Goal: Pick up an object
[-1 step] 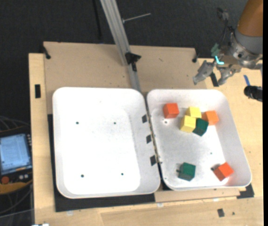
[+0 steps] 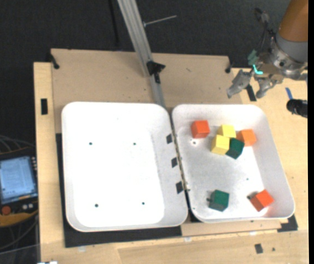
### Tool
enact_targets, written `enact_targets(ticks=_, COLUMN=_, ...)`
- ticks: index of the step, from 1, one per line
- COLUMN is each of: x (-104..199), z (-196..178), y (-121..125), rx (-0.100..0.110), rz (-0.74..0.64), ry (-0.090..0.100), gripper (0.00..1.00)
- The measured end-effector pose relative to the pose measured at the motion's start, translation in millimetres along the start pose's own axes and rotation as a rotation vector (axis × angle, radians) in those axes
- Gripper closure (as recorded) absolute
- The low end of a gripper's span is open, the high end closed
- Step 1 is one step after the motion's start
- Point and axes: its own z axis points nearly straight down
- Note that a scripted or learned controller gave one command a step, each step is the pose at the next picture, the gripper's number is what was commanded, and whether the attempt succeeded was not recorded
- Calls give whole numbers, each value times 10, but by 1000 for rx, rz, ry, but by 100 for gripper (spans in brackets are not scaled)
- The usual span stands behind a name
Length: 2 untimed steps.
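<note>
Tan tabletop on dark floor, pendant off its left edge. Left bin: bare white, a few dots. Slanted metal pole runs down to the seam between bins. Right bin holds seven blocks: orange upper left, two yellow touching, dark green against them, orange just beside that cluster; lower down, green near the front wall, orange-red in the front right corner. Claw hangs above the tabletop just beyond the right bin's far rim, fingers spread, nothing between them. All blocks well apart from it.
</note>
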Motion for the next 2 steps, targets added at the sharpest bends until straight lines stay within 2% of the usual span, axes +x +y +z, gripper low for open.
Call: enact_targets(ticks=2, x=15, z=1251, y=38, rx=5, rz=1, ry=2, gripper=0)
